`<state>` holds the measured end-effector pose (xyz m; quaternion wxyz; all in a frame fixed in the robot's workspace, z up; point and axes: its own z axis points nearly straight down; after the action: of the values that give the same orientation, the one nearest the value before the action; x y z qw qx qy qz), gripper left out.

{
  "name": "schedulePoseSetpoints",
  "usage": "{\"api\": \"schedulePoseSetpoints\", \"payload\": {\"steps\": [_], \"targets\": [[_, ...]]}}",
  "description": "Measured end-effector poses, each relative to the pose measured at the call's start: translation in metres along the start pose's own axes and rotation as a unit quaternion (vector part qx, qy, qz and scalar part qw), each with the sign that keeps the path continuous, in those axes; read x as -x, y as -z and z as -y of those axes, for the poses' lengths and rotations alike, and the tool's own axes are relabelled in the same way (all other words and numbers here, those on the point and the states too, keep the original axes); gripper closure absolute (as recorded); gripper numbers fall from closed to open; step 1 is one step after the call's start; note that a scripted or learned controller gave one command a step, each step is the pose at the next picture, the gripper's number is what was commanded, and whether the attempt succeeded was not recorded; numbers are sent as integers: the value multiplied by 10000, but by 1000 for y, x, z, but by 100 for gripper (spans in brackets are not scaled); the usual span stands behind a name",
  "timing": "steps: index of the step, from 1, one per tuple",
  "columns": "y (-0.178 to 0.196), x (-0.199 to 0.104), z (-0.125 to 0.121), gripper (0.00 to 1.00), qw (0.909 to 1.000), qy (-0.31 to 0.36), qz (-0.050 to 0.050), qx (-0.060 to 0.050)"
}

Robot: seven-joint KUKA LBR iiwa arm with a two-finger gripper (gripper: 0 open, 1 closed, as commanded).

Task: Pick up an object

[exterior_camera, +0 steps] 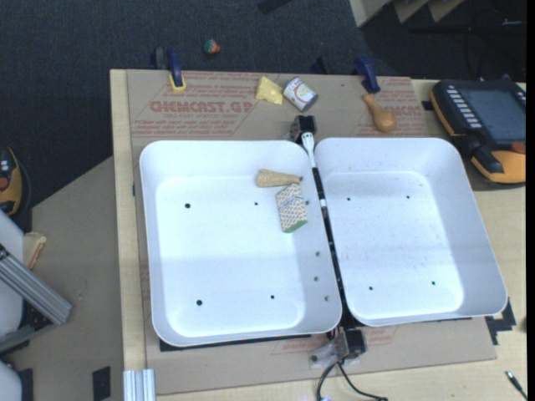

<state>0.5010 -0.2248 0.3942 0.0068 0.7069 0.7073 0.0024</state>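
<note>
Camera view: your two candidates, a tan rounded wooden piece (277,178) and a speckled green-edged flat block (291,206), lie touching near the left white bin's (167,249) right wall. Risk: jaws could strike that wall or nudge both. Jaw state: cannot tell. Brown cardboard-topped counter (209,105); dark carpet (84,23).

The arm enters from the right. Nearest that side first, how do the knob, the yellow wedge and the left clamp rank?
1. Knob, behind the right bin.
2. Yellow wedge, behind the left bin.
3. Left clamp, far back left.
</note>
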Motion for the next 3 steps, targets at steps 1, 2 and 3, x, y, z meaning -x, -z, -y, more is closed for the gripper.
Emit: {"api": "schedulePoseSetpoints", "payload": {"steps": [1, 2, 3], "targets": [[-195, -100, 27, 100, 9999, 27, -72, -147], [-5, -39, -62, 100, 10000, 1, 22, 55], [-11, 1, -9, 100, 10000, -25, -31, -75]]}}
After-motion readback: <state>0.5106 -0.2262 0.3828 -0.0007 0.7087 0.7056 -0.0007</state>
